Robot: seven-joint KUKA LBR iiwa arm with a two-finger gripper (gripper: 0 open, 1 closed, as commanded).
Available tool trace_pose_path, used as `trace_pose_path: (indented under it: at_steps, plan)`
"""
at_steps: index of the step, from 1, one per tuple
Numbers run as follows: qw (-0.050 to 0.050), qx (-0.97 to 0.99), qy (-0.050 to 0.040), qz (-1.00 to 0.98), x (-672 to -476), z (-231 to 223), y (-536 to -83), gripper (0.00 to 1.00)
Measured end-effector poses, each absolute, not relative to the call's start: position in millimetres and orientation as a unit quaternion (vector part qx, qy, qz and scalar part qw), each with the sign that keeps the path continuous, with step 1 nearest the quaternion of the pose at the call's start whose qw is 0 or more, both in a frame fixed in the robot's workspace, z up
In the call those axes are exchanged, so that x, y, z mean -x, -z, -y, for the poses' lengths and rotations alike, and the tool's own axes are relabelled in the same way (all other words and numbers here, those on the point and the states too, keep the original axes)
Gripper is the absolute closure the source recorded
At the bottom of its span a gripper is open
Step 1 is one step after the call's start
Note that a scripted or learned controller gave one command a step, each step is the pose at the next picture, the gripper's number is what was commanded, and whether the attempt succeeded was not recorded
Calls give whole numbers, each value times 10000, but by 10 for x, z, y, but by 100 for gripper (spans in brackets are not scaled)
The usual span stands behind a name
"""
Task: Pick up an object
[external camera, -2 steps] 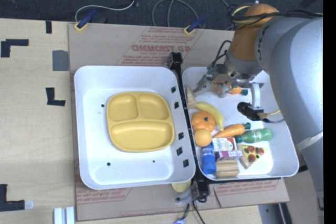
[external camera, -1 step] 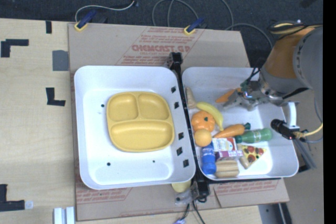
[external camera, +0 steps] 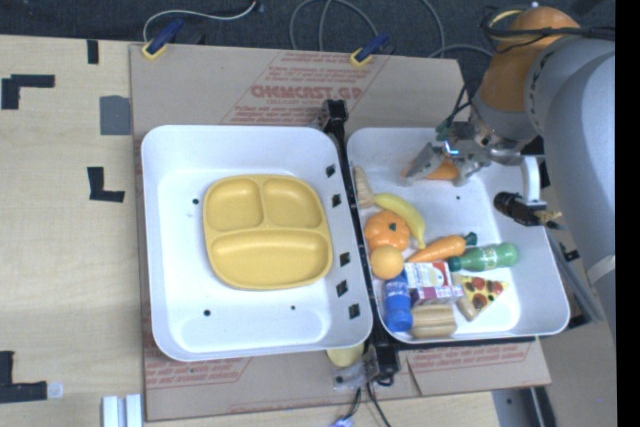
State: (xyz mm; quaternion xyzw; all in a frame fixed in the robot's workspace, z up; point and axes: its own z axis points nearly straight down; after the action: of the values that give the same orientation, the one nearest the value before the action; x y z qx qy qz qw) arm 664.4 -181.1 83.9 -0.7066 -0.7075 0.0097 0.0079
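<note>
Gripper [external camera: 443, 162] low over the upper part of the right bin [external camera: 530, 315], reaching in from the right under the grey arm [external camera: 575, 115] with its orange band. Fingers slightly parted around a small orange object [external camera: 441, 171], a wedge-like piece seen between the tips; whether lifted off the floor or resting on it, cannot tell. Long axis of that piece roughly left-to-right, tilted a little down toward the left (exact shape blurred).

Below it, bare white floor, then a packed cluster: banana [external camera: 400, 212], orange fruit [external camera: 387, 231], lemon [external camera: 386, 262], carrot [external camera: 437, 250] pointing right and slightly up, green bottle [external camera: 487, 258] lying left-to-right, pizza slice [external camera: 481, 294], blue bottle [external camera: 397, 304], bread loaf [external camera: 434, 319]. Cluster pressed toward the bin's left wall and lower edge.

Open room around the held piece on the left and below; far rim near above.

Left bin [external camera: 170, 215] just beside, with a yellow divided plate [external camera: 268, 230] at its middle, well clear of all four walls.
</note>
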Motion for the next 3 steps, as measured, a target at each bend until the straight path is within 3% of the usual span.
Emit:
trace_pose_path:
  at_steps: [1,2,3]
  plan:
    - [153,7063,-45,7078,-6650,2010,-836,0]
    - [-29,7078,8,7064,-5715,2145,-872,0]
    - [-15,7068,7,7074,-5259,1731,-896,0]
